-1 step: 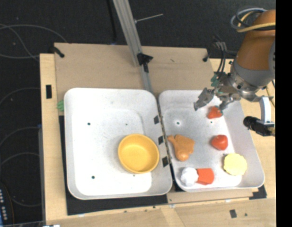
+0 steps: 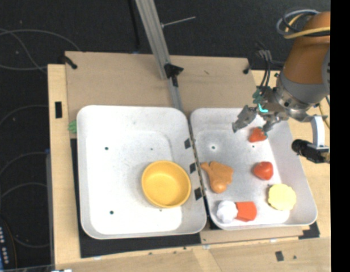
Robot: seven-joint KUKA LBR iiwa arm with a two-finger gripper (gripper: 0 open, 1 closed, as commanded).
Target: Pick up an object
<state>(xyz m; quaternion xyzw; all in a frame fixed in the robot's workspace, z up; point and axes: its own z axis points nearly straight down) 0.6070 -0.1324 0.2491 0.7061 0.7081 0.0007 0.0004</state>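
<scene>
Reaching in from the right, the grey arm with its orange band [image 2: 306, 55] hangs over the far end of the right bin [image 2: 220, 123]. Its pincer [image 2: 256, 124] is spread apart, one finger [image 2: 241, 120] angled out to the left and the other pointing down beside a small red-orange object [image 2: 257, 135] that lies on the bin floor. The finger on the right looks very near that object, possibly touching it, though the slanted view makes this hard to settle; nothing sits between the fingers.

Lower in the same bin lies a red rounded object [image 2: 263, 170], well apart from the pincer. Nearer the front is a pale yellow round piece [image 2: 281, 197]. By the bin's left wall rests an orange-brown pear-shaped item [image 2: 218, 175], its narrow end pointing left. At the front edge a small white lump [image 2: 226, 210] lies just beside an orange-red block [image 2: 247, 211], the two close enough to seem touching.

The left bin [image 2: 106, 135] holds a yellow bowl [image 2: 165, 184], upright, near its right wall toward the front. Both bins sit side by side on the tan table [image 2: 118, 78]. A grey metal rail [image 2: 155, 33] runs from the top of the view down toward the gap between the bins.
</scene>
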